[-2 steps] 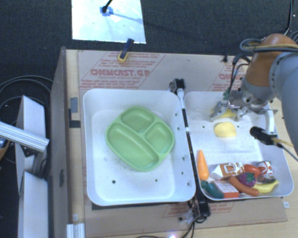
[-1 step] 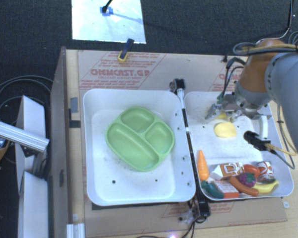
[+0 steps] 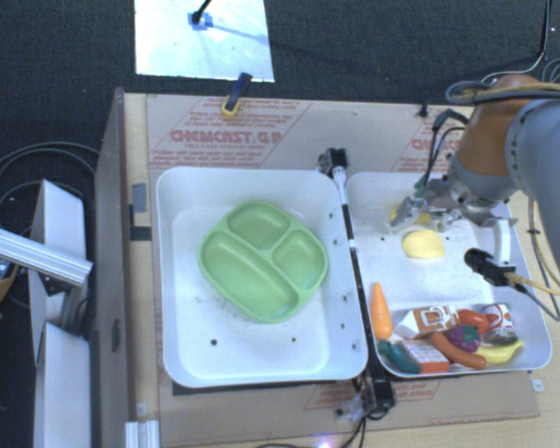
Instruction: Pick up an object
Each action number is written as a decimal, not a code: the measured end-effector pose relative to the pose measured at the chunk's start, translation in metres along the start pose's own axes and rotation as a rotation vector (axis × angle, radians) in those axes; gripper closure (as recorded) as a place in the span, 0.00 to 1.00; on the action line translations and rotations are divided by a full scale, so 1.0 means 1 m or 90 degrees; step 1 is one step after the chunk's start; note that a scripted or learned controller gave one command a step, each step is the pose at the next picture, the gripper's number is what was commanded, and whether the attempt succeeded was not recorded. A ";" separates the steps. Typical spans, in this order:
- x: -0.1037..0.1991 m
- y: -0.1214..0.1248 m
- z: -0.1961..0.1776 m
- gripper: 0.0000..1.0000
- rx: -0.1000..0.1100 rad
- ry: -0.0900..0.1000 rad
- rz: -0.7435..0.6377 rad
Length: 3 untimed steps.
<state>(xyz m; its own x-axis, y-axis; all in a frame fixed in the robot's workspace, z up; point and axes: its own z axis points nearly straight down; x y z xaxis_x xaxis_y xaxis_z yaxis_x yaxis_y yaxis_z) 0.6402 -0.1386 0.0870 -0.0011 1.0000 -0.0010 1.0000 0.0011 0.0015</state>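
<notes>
Gripper: my gripper [image 3: 422, 209] sits low in the far part of the right bin [image 3: 373, 194], just beyond the pale yellow lemon-shaped piece [image 3: 423, 245]. Whether it is open or closed I cannot tell at this size, and I see nothing held in it.

Nearest candidate: the yellow piece, lying alone on bare bin floor, just beside my gripper on the near side. I judge it the likeliest target.

Other candidates: an orange carrot [image 3: 381, 310] near the divider [image 3: 349, 231] between the bins; a crowded heap along the right bin's near edge with a small carton [image 3: 433, 319], a red-and-orange item [image 3: 459, 342], a banana [image 3: 500, 351] and a dark green piece [image 3: 398, 357].

Left bin: a green sectioned plate [image 3: 263, 261] lies flat in the left bin [image 3: 182, 343], well apart from my gripper.

Risk, rounded shape: the yellow piece looks smooth and rounded; an off-centre squeeze could squirt it sideways.

Risk, offset: my gripper appears beyond the piece rather than over it; closing here would likely catch nothing.

Risk, wall: I am near the bin's far wall, so a descent here could scrape it.

Risk, cables: a black fitting [image 3: 490, 267] and loose cable [image 3: 534, 286] hang from my arm [image 3: 532, 147] over the bin; a sweep could drag them across the heap.

Risk, clutter: a grab into the near heap could pinch two items or wedge against the rim.
</notes>
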 end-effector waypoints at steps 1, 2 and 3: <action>0.013 -0.019 0.002 0.00 0.000 0.000 0.000; -0.009 0.012 0.003 0.00 0.007 0.002 -0.001; 0.019 -0.022 0.003 0.00 0.002 0.001 -0.001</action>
<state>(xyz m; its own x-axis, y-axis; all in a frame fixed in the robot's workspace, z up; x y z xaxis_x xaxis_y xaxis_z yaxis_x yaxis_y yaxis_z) 0.6185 -0.1195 0.0843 -0.0022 1.0000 0.0003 1.0000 0.0022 -0.0013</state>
